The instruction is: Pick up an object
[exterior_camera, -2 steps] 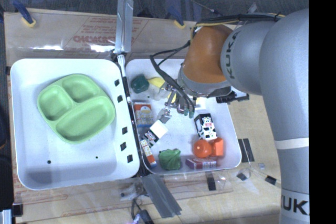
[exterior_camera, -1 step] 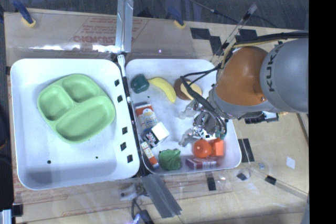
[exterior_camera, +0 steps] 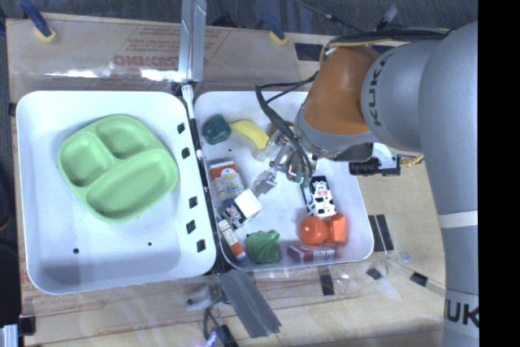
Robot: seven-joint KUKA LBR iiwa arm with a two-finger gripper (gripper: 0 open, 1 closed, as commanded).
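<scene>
I am hovering the gripper (exterior_camera: 272,173) low in the right bin (exterior_camera: 357,207), fingers apart and empty. Just at seven o'clock, a small white box (exterior_camera: 247,205) is lying: light, stiff, I judge, best pinched across its short sides. The banana (exterior_camera: 250,132) at twelve looks slippery.
</scene>
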